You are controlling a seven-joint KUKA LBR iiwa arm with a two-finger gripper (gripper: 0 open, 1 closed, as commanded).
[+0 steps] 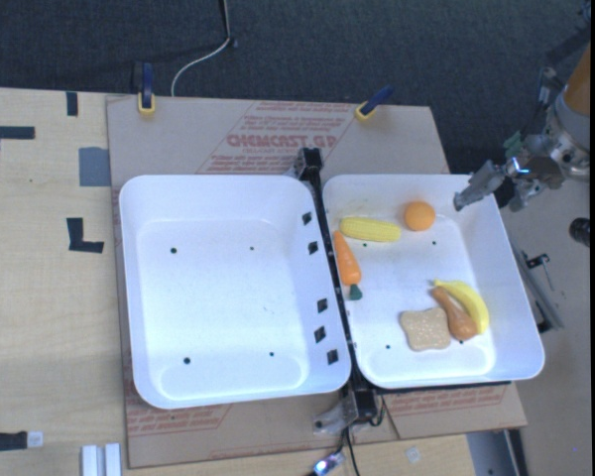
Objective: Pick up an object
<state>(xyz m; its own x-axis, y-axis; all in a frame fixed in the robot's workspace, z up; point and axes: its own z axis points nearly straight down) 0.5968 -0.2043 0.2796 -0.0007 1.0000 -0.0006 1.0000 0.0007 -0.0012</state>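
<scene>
A: Item colours, taken from the black divider (322, 256) between the two bins?

B: Left bin (144, 296): white, black dots. Right bin (511, 296): white. Against the divider: carrot (346, 260), orange, green tip. Beside it: corn cob (370, 230), yellow. Further right: ball (418, 215), orange. Near corner: bread slice (425, 329), tan; banana (468, 301), yellow; sausage (455, 316), orange-brown.

A: Surroundings?

B: Board (268, 137) beneath: brown cardboard, red lettering. Clamps (145, 89): blue and yellow. Worktop (40, 296): pale wood, black marks. Tool (486, 188): grey.

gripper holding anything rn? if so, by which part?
Nothing held. The gripper hangs open above the right bin's upper right rim, apart from the orange.
</scene>
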